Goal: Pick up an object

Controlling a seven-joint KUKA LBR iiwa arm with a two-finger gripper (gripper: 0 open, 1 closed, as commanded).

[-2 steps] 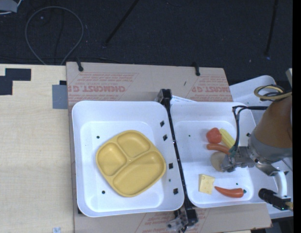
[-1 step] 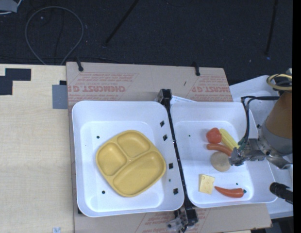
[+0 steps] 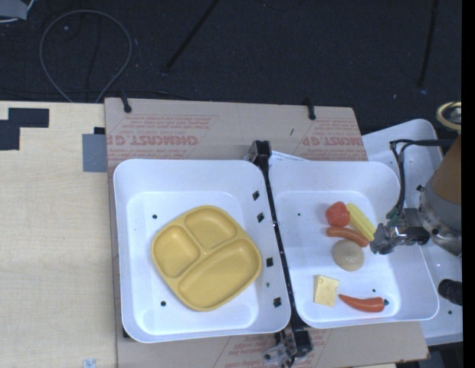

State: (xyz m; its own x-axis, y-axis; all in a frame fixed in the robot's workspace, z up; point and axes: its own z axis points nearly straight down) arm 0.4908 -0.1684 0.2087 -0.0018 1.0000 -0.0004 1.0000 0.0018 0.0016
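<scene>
The right bin point(image 3: 299, 282) holds several toy foods: a red tomato point(image 3: 337, 213), a yellow corn cob point(image 3: 361, 221), an orange sausage point(image 3: 347, 236), a beige round piece point(image 3: 348, 255), a yellow cheese square point(image 3: 326, 290) and a red chilli pepper point(image 3: 361, 303). My gripper point(image 3: 383, 240) hangs at the bin's right side, just right of the corn and sausage. Its dark fingers are too small to read. Nothing shows between them.
The left bin point(image 3: 138, 205) holds a yellow divided plate point(image 3: 206, 257). A black divider point(image 3: 272, 236) runs between the bins. Cardboard point(image 3: 222, 133) lies under both bins. My arm point(image 3: 452, 198) comes in from the right over a white surface.
</scene>
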